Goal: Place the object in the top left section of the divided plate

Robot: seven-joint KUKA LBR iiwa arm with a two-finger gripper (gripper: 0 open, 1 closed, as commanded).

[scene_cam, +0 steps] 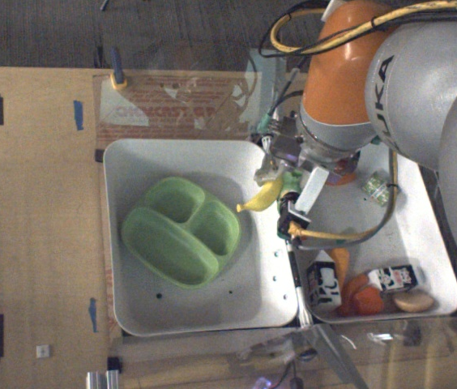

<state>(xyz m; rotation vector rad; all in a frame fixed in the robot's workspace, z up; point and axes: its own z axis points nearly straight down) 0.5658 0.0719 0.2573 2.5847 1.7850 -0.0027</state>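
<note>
Now the gripper (275, 186) has its fingers clamped on the yellow banana (262, 197); it hangs over the left bin (131, 298), just beside the green divided plate (181, 231).

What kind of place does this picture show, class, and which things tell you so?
Probably a robotics lab test bench, not a kitchen. A KUKA arm reaches over two white bins; toy food, like the banana, sits beside a green divided plate; blue tape marks dot the board.
</note>
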